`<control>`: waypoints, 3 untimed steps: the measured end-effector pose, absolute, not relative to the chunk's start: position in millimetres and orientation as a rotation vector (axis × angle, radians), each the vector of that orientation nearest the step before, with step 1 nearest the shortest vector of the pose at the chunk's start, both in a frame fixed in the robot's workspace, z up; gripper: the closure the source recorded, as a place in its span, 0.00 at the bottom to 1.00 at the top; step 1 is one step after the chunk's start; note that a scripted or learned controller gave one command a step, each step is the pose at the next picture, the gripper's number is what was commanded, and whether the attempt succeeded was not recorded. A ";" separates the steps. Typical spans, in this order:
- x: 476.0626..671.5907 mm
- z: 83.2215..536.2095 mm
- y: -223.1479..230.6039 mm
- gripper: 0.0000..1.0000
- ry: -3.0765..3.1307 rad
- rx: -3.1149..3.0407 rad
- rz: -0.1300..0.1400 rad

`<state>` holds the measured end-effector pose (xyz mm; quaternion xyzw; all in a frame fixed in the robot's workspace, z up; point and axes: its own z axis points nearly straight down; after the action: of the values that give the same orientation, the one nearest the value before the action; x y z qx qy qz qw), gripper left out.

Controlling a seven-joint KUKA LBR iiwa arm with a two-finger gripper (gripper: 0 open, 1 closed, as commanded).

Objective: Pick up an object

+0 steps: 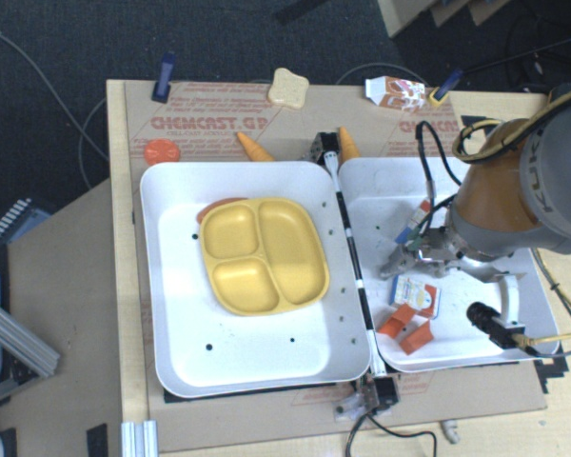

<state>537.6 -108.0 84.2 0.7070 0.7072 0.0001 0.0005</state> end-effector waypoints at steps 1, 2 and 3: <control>478.2 84.0 -107.0 0.00 2.222 2.225 -0.002; 559.5 85.8 -174.6 0.00 2.219 2.220 0.000; 629.6 85.1 -180.3 0.00 2.223 2.218 0.001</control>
<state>629.6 -180.3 85.1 0.7064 0.7078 0.0002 0.0006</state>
